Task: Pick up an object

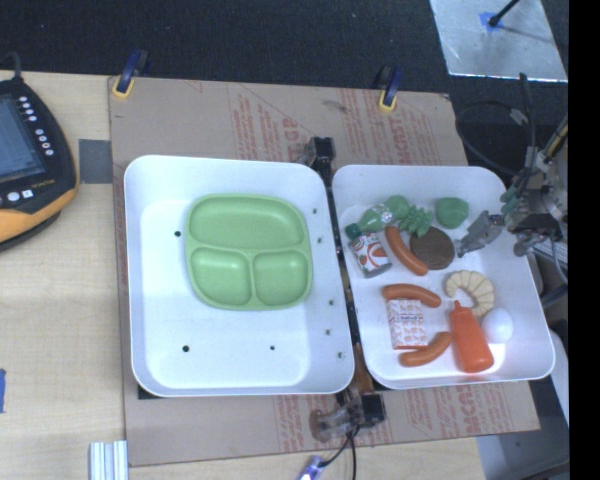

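Note:
The right white bin [520,268] holds several toy foods. A green leafy piece [410,213] and a green round piece [451,209] lie at its back, with a brown disc [435,249] just in front of them. Three sausages [407,251] [412,294] [425,349] are spread from the middle to the front. There are also two red-and-white packets [372,255] [405,323], a beige curled piece [470,286], an orange bottle [470,340] and a white egg [497,324]. My gripper [490,226] hangs over the bin's right rear edge, just right of the brown disc, with nothing seen in it.
The left white bin [150,268] holds a green divided plate [248,252]. A teach pendant [15,163] lies on the bench at far left. Clamps [128,73] [387,88] pin the cardboard sheet at the back.

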